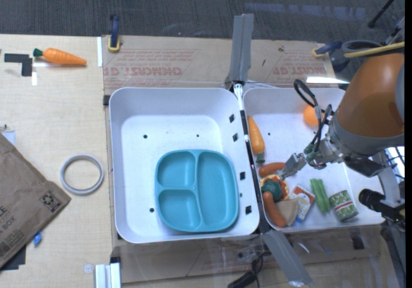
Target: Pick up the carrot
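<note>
So the pickup hasn't happened yet as far as I can tell. Down at the near edge of the right bin (360, 221) there's a heap of toy food: a green-labelled can (342, 205), a green stick thing (318, 190), a small carton (297, 205) and a reddish sausage (274, 211), all smooth plastic-looking stuff. Just past that the gripper (295, 165) hangs low over the heap, near the sausage-like piece at (271, 168), and I honestly can't tell whether it's spread or pinched, or whether anything sits in it. The carrot (256, 137) lies a bit further back, long and tapered, matte orange, lying right along the left wall of that bin, close to the gripper but apart from it. So what's left is pretty much everything: line up over it, close, lift. The left bin (129, 171) holds a glossy teal divided plate (196, 191). Way off on the far left of the bench there's a second carrot (61, 57) with a green top, well out of reach of where the arm is now.
</note>
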You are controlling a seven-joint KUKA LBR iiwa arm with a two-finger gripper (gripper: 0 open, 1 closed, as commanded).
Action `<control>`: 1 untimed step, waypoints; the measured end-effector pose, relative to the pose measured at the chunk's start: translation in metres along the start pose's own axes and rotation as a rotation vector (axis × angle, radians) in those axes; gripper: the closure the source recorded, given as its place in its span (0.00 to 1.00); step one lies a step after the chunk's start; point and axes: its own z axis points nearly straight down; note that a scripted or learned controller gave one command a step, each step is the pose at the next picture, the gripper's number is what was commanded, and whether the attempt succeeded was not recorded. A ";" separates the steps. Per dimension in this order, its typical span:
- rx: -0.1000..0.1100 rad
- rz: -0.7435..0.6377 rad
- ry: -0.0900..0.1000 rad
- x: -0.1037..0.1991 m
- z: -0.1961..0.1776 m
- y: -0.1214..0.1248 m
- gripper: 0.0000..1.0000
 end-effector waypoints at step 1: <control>-0.001 0.068 -0.002 -0.064 -0.110 0.031 0.00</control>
